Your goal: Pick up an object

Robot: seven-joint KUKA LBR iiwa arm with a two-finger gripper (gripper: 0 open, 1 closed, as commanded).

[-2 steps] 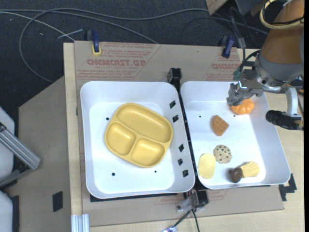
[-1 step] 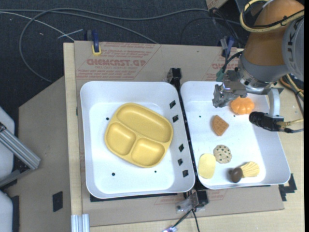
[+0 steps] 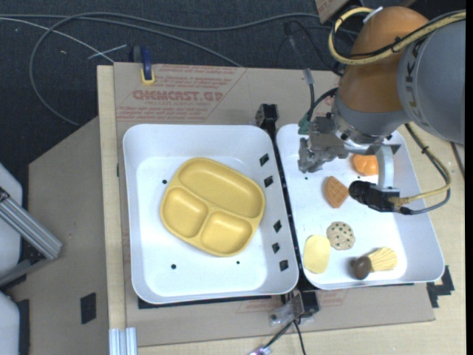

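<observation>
Looks like the approach step: gripper (image 3: 316, 156) is hung at the right bin's (image 3: 421, 261) 11 o'clock, claw state can't be told tbh; orange cracker (image 3: 336, 191) at its 5 o'clock could be targeted next

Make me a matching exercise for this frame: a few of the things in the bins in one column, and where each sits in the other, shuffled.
Things:
1. yellow divided plate
2. cookie
3. orange piece
4. shell-shaped piece

Places:
A. right bin, near front edge, beside a brown lump
B. left bin, middle
C. right bin, back, next to the arm's wrist
D. right bin, middle, just above the pale yellow slice

Pairs: 1-B, 2-D, 3-C, 4-A
</observation>
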